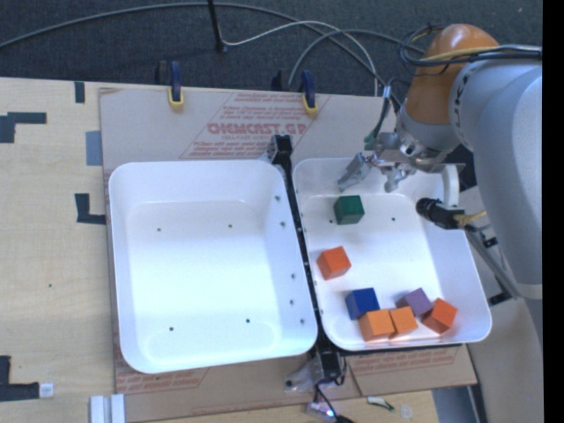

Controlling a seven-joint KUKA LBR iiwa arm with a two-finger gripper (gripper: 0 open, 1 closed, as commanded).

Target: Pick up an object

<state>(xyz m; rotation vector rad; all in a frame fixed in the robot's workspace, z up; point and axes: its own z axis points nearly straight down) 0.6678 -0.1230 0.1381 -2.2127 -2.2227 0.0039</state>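
Item 1, green block [349, 209]: lies on the floor of the right bin [458, 263], in its far half, clear of the walls and of the other pieces. It is untouched; nothing is gripped.

Item 2, hand [370, 176]: is seen over the far edge of the right bin, just beyond the green block and apart from it. Two grey fingers [351, 174] are spread, with open space between them and no object there. The arm [493, 139] enters from the right, its orange band [441, 77] seen above the wrist.

Item 3, orange block [333, 262]: is set near the bin's left wall, nearer the camera than the green block and well apart from it.

Item 4, cluster at the near edge of the right bin: a blue block [361, 302], an orange pair [388, 322] placed side by side, a purple block [414, 301] and a red-orange block [440, 315]. The blue block touches the orange pair; the purple block is wedged between that pair and the red-orange block.

Item 5, left bin [119, 236]: white, shallow, set against the right bin along a shared black divider [298, 236].

Item 6, cardboard sheet [247, 126]: lies under both bins, printed in red, fastened at its far edge by two blue-and-yellow clamps [175, 85].

Item 7, tabletop [44, 236]: pale wood, marked with dark tape pieces on the left.

Item 8, cables [264, 33]: are draped over the dark floor beyond.
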